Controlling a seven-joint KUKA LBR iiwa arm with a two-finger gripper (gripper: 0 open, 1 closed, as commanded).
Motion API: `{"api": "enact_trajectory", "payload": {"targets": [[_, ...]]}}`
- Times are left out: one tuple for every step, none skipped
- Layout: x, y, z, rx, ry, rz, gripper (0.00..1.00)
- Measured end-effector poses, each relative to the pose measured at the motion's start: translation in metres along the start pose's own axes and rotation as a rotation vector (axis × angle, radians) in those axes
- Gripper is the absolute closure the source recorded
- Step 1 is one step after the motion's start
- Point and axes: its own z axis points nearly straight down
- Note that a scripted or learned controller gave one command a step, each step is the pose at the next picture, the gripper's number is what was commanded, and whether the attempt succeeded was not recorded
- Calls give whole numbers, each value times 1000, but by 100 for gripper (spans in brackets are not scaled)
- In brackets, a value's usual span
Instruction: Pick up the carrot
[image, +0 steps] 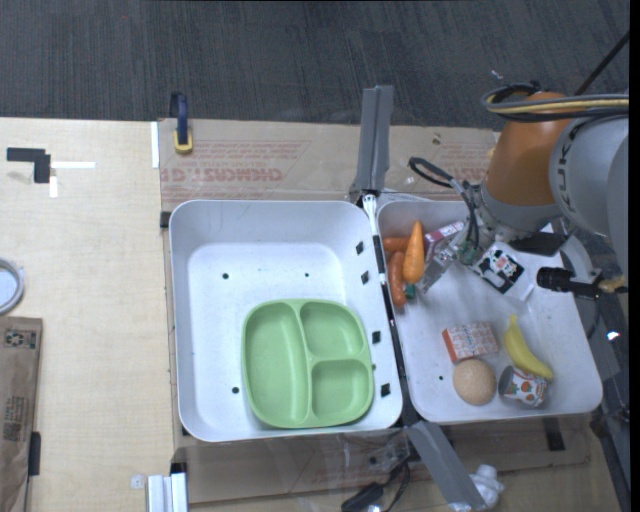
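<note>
The carrot (414, 254) is orange and tapered, lying at the far left of the right bin (560, 400) beside the dividing wall. My gripper (436, 268) reaches in from the upper right and sits low, right next to the carrot's right side. Whether it touches the carrot is unclear. A pinkish piece near the gripper body partly covers the spot.
More orange pieces (397, 285) lie against the divider just left of the carrot. Nearer the front of the right bin are a red-and-white box (470, 340), a banana (525, 350), a tan ball (474, 382) and a small can (522, 387). The left bin (200, 300) holds a green divided plate (264, 360).
</note>
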Motion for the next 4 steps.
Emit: {"api": "enact_trajectory", "payload": {"targets": [[-7, 8, -1, 26, 13, -52, 0], [-12, 1, -1, 24, 10, -177, 0], [-5, 3, 0, 15, 2, -178, 0], [-7, 9, -11, -3, -15, -179, 100]]}}
